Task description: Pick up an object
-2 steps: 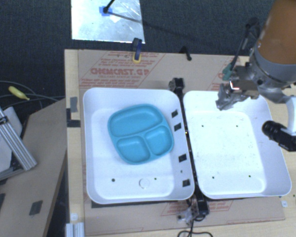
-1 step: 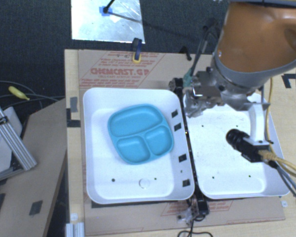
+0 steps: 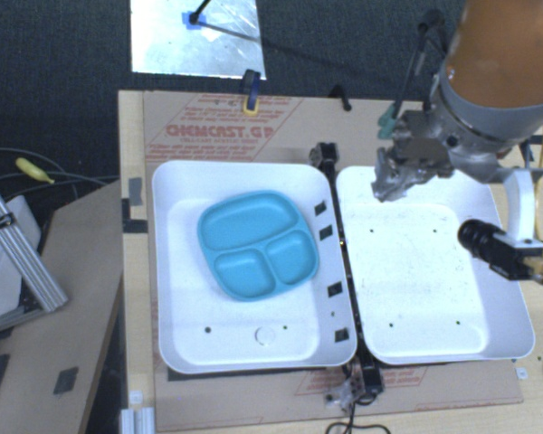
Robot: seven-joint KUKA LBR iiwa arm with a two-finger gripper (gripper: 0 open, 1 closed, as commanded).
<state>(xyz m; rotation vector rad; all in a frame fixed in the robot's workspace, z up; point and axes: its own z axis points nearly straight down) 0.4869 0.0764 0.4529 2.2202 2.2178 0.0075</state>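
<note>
Camera view: jaws [image 3: 394, 185] over right bin [image 3: 434, 333]

Red block lettering is showing on the cardboard sheet [image 3: 226, 125] lying under the two white bins, in the bare strip above the left bin [image 3: 176, 269]. The largest line is appearing to read "CHEMCAST GP", though the letters are blurring and the reading is not certain. Smaller red lines are sitting above it, slanting with the sheet, too fine to make out. More red print is peeking out at the sheet's lower edge, below the right bin [image 3: 502, 328], and that too is staying illegible.
</note>
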